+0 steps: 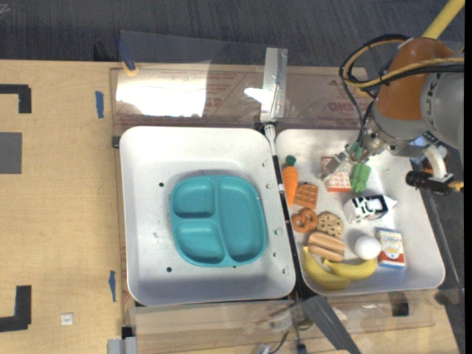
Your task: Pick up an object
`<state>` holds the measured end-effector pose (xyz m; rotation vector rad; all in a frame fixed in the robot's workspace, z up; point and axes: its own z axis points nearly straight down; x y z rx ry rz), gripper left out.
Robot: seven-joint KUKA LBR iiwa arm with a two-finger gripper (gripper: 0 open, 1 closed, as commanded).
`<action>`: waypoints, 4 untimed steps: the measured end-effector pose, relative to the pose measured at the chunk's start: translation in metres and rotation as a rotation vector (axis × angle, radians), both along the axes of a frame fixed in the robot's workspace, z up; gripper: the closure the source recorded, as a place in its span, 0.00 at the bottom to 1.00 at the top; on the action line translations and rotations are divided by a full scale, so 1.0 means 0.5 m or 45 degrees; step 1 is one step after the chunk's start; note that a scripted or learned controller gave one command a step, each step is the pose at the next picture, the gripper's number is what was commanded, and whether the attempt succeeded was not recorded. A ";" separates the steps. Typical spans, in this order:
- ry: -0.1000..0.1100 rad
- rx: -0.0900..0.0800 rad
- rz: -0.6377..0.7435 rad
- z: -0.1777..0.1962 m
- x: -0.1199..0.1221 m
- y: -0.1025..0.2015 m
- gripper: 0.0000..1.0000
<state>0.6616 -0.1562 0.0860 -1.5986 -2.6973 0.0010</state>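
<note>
The tool [359,153] hangs over the upper middle of the right bin [431,271], at the end of the grey arm [435,109] that comes in from the upper right of the frame. How it is set cannot be told at this size; it is lost in a clutter of metal and cable just above the toys.

The thing nearest to it is a green piece [361,175], which lies directly below the tool in the picture and seems to touch or nearly touch it. Its long axis runs roughly up and down the frame, tilted a little. Just to its left sits a red and white wedge [339,181], and just below it a black and white block [366,207].

The rest lies further toward the lower left: a carrot [290,179] along the bin's left wall, a waffle [306,195], a pretzel [302,219], a cookie [329,223], a sausage [326,245], an egg [366,247], a banana [335,271] and a small carton [391,246]. The left bin [140,198] holds a teal divided plate [219,220].

Judging by this, the green piece is the likely target, and a straight drop would reach it
</note>
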 end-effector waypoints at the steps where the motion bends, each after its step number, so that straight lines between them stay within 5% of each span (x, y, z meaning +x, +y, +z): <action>1: 0.000 0.000 -0.001 0.000 0.000 0.000 0.00; 2: -0.010 -0.004 -0.326 0.001 -0.069 0.014 0.00; 3: -0.017 -0.004 -0.325 0.025 -0.066 0.014 1.00; 4: -0.018 0.000 -0.518 0.240 -0.103 0.196 1.00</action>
